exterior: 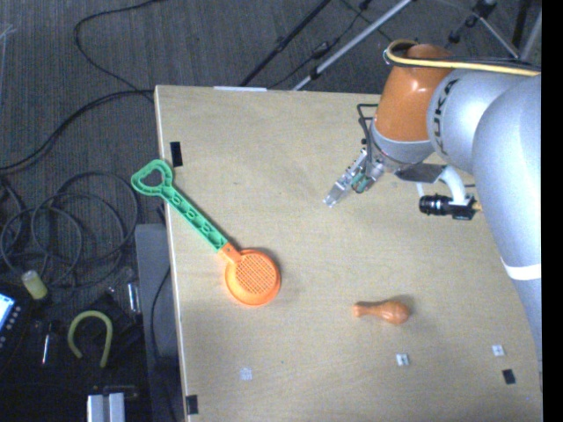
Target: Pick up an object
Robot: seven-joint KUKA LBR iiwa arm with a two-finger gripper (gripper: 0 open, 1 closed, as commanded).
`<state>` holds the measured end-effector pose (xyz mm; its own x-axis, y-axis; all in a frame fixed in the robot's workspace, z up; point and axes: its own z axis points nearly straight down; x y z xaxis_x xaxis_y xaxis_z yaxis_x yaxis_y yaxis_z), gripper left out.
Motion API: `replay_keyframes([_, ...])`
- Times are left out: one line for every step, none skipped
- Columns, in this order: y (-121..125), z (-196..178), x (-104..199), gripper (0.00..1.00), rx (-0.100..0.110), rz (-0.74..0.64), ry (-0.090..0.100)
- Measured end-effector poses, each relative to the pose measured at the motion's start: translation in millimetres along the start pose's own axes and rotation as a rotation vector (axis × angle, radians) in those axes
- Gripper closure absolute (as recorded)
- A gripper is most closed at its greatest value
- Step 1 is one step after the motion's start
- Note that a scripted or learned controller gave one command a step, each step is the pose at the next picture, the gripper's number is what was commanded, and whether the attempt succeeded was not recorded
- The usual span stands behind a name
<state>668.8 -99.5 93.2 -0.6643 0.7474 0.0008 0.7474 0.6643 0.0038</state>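
The gripper (339, 193) hovers in the upper middle of the frame, above bare board, touching nothing and holding nothing. Its tips are tiny and blurred here, so I cannot tell how wide it is set.

Two candidates lie below. The strainer (211, 236), green handle and orange mesh head, sits left of centre, running diagonally from upper left down to the middle. It looks like light, stiff plastic; the slim handle near the head seems the surest place to pinch.

The small orange pear-shaped piece (384, 310) rests lower right of centre, well apart from the strainer. Probably light and smooth, possibly slippery; its narrow neck looks best.
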Motion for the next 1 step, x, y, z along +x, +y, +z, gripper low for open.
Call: replay_keyframes([21.9,-91.3,27.8,1.00,0.000,-0.045,-0.001])
